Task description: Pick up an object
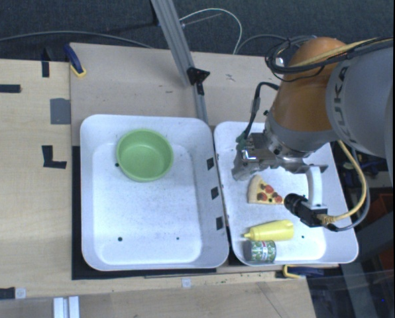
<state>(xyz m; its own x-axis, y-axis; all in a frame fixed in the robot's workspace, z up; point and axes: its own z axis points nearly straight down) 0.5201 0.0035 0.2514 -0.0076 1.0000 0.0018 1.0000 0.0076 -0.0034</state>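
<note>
gripper low in right bin, we cannot tell its opening or any hold | pizza slice just beside it | risk: we nudge the slice toward the yellow bottle, closing on nothing

2 white bins (side by side), 1 green bowl, 1 pizza slice, 1 yellow bottle, 1 can.
</note>
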